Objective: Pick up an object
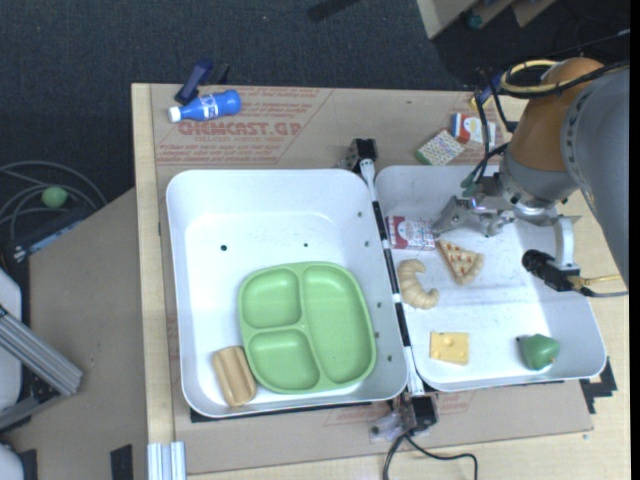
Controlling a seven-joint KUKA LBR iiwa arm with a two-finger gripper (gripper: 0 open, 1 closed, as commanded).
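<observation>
- Clearly, we start at the far left of the bench, where a blue-and-white bottle (205, 105) lies on the cardboard above the left bin (200, 228) — its own label is too small for us to read.
- Beside it, red print on the cardboard (240, 126) seems to read "GENCAST" with more letters after; we cannot make out the finer lines.
- Inside the left bin we see a green divided plate (305, 325) and, touching its lower-left edge, a tan bread-like piece (233, 375); the plate looks stiff and too wide for two fingers.
- Crossing into the right bin (580, 318), a small red-and-white packet (410, 233) lies flat with lettering we cannot read.
- Near it lie a croissant (417, 282), a waffle-like wedge (459, 261), a yellow cheese slab (449, 348) and a green piece (538, 351).
- We judge the wedge the likeliest target — light, rigid toy food, probably smooth, best pinched across its narrow sides.
- Just above the wedge hangs the gripper (478, 216); whether it is released or clenched we cannot tell.
- Behind the right bin, a small printed box (440, 148) rests on the bench, its print illegible.
</observation>
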